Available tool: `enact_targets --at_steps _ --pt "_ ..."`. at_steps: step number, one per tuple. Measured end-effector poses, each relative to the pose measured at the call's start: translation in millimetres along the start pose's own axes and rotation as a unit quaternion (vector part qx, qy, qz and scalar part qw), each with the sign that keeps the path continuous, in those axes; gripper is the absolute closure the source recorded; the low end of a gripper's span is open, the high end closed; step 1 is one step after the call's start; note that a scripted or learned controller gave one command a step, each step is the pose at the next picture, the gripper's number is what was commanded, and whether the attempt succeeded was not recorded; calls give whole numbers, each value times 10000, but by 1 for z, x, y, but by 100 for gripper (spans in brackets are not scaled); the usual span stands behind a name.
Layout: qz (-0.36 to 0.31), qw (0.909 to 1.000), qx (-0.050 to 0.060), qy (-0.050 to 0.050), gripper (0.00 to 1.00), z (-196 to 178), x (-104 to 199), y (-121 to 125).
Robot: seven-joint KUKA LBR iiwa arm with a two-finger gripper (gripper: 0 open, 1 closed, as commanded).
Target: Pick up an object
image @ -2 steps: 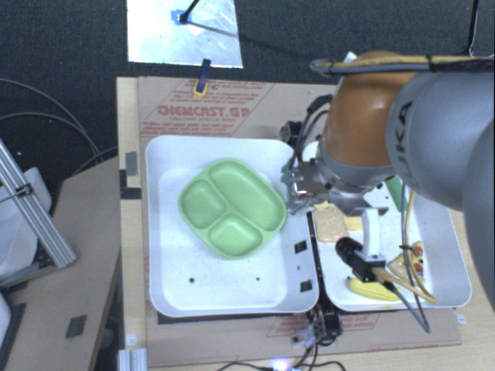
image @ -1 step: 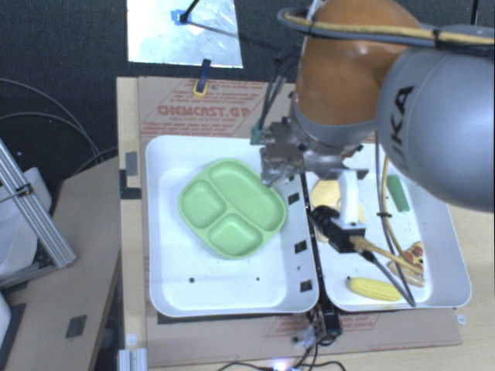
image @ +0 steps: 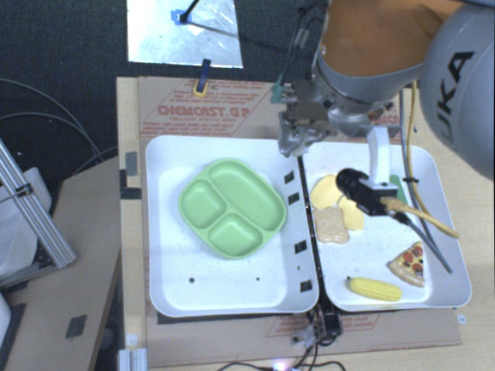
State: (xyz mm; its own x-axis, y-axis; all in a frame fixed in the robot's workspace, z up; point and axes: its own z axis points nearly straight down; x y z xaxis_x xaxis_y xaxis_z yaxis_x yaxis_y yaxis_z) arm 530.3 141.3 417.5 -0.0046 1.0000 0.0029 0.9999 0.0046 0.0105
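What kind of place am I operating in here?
Most likely a robotics lab bench, not a kitchen: a toy pizza slice and yellow toy corn cob lie in a shallow white plastic bin set on printed brown cardboard, with an aluminium frame rail at left.

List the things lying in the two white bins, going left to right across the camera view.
green three-compartment plastic plate → tan toy bread slice → yellow toy corn cob → triangular toy pizza slice
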Motion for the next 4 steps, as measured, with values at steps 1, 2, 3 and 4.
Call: enact_targets --at_steps 1,2,3,4 --pt "-37 10000 21 -10 100 -7 1 0" --pt "45 10000 73 -21 100 47 -57 -46" --pt "10 10000 43 -15 0 45 -54 -44" --pt "14 10000 91 -20 0 155 -38 -46"
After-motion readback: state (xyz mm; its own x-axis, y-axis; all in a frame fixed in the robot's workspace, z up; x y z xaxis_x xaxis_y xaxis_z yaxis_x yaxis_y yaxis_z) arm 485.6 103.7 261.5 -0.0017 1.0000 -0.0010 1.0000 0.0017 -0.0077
